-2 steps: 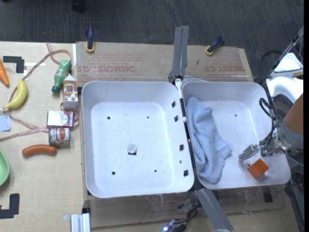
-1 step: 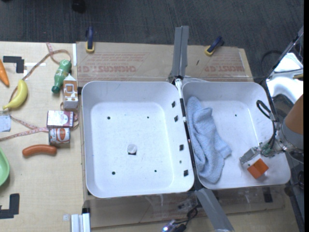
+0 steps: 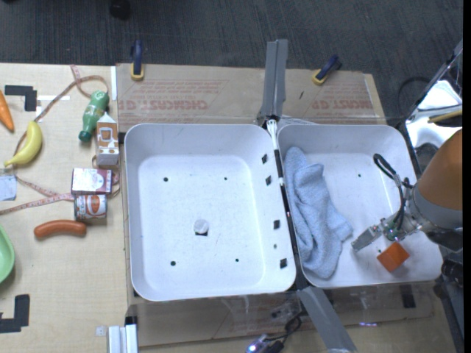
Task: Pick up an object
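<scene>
Gripper [image 3: 372, 235] sits low in the right bin [image 3: 346, 134], lower right of frame, pointing left; its state can't be made out at this size. Orange block [image 3: 393, 256] lies just below-right of it, apparently not gripped. Arm cut off at right edge; blue towel [image 3: 315, 212] heaped along the bin's left side.

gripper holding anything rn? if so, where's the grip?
Nothing visibly held. The gripper sits low in the right bin, between the blue-grey cloth and the orange block, which lies beside it.
</scene>
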Controlling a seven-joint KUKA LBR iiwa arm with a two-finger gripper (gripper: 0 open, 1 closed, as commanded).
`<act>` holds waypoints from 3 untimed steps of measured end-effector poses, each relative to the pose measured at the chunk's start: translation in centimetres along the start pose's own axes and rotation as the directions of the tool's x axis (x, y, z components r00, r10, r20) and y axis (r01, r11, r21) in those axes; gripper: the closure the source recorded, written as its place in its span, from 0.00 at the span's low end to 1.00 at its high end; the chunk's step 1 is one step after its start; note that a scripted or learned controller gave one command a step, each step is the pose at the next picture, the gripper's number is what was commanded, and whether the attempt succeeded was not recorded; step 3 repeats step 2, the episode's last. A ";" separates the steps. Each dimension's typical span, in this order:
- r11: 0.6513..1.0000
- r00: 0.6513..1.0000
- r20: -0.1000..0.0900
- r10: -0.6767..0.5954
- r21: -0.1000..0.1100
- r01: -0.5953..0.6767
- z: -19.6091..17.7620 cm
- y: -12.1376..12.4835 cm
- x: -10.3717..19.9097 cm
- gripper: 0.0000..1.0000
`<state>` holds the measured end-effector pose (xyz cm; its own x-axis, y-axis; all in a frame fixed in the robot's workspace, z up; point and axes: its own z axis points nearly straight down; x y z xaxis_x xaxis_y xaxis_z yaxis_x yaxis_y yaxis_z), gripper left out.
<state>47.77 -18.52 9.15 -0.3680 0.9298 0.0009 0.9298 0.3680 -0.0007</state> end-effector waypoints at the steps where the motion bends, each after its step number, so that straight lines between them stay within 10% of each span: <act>1: 0.965 0.965 -0.001 0.263 -0.001 -0.263 -2.9 -0.2 -3.7 0.00; 3: 0.991 0.991 -0.008 0.137 0.000 -0.137 0.1 -1.1 -3.0 0.00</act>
